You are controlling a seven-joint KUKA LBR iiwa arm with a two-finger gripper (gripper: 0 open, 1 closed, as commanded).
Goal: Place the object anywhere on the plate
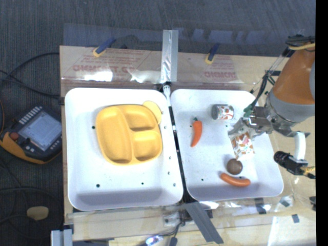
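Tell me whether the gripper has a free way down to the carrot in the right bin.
Probably yes. The carrot lies alone on the bin floor, apart from the can and the other pieces. The gripper hangs over the same bin, by the patterned packet, with nothing standing between.

Two white bins: left bin [82, 188], right bin [266, 186]. One yellow plate [128, 133]. One can [222, 111], one carrot [196, 132], one sausage [235, 179], one brown ball [234, 165], one printed packet [244, 145].
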